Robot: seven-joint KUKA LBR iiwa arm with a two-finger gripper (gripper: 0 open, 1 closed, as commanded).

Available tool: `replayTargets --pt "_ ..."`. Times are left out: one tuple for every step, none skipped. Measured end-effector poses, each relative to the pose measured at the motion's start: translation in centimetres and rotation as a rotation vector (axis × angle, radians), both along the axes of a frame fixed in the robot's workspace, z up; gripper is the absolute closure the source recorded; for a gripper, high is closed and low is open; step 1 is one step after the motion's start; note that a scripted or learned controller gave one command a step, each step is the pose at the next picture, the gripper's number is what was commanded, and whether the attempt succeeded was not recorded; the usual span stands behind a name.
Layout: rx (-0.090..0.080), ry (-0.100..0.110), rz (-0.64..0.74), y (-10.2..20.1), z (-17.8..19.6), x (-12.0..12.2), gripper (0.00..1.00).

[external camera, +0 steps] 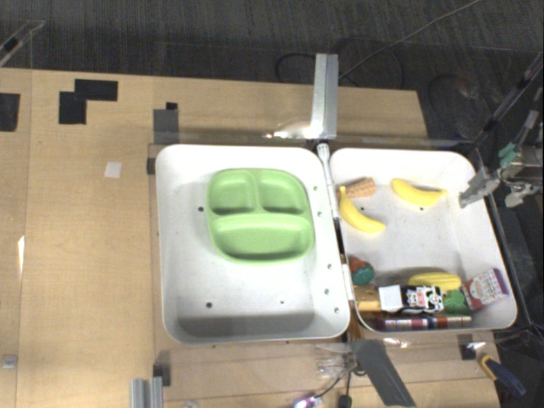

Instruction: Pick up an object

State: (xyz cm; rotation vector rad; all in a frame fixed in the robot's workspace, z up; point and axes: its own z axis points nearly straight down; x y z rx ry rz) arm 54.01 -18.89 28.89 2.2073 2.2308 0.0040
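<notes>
A: Camera view: 2 bananas, one (360, 213) and another (418, 194), are lying toward 12 o'clock in the right bin (476, 253).
B: Gripper (489, 185) is hovering at 3 o'clock over the rim; grip state, cannot tell.

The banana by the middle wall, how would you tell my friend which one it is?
Find the right bin, the one full of toys. Look along its left wall, next to the bin with the green tray. That banana lies beside a small tan block; the other banana sits farther right, near the gripper.
</notes>
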Motion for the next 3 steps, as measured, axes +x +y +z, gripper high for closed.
replayTargets --pt "0.0 0.003 -0.008 -1.6 -9.0 8.1 0.0" --pt "-0.002 -0.002 0.144 0.9 -19.3 10.0 0.0" --pt "-0.001 -0.003 0.147 1.1 -18.4 10.2 1.0"
